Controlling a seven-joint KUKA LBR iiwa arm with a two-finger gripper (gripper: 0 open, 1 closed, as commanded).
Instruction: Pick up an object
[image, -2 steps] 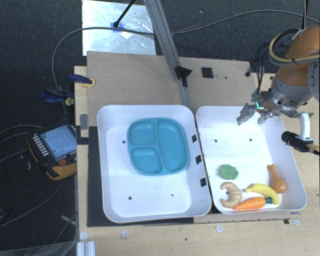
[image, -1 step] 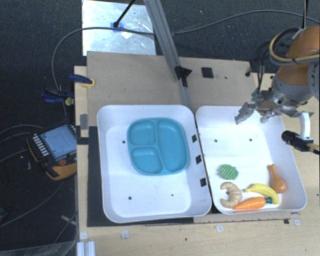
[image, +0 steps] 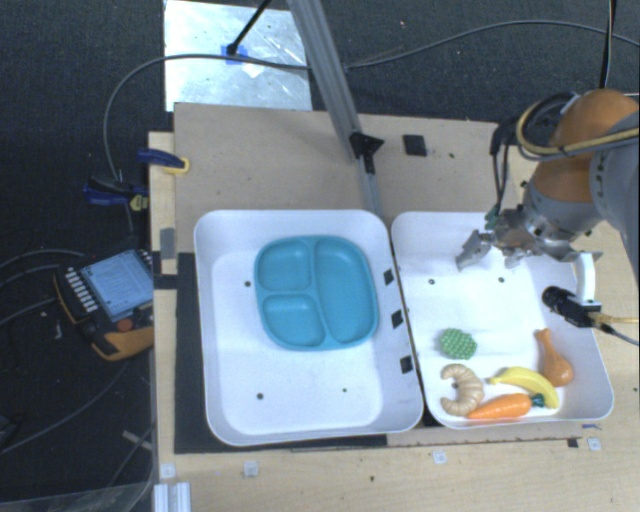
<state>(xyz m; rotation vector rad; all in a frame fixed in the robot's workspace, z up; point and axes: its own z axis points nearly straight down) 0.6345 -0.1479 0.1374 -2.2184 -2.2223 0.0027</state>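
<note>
Nearest to me, along the front wall of the right-hand shallow white bin (image: 432, 300), I see the toy food bunched together: an orange plastic carrot (image: 499, 407) lying flat, a yellow plastic banana (image: 526, 381) touching it just behind, and a tan curled croissant-shaped piece (image: 461, 387) at the carrot's left end. A brown drumstick-shaped toy (image: 553, 360) lies just right of the banana, near the bin's right wall. A little further back sits a green round knobbly ball (image: 458, 344), just beside the croissant piece.

In the left-hand shallow white bin (image: 230, 400) I see a blue plastic plate with three compartments (image: 316, 292), lying flat toward the far half of that bin.

Further back over the right bin, the grey two-finger gripper (image: 487, 247) hangs above the bare floor near the far wall, well apart from all the food. Its two fingers stand spread with nothing between them. The arm's orange band (image: 590, 125) shows behind it at the right edge.

Beyond the bins lies the brown bench board (image: 270, 160).
</note>
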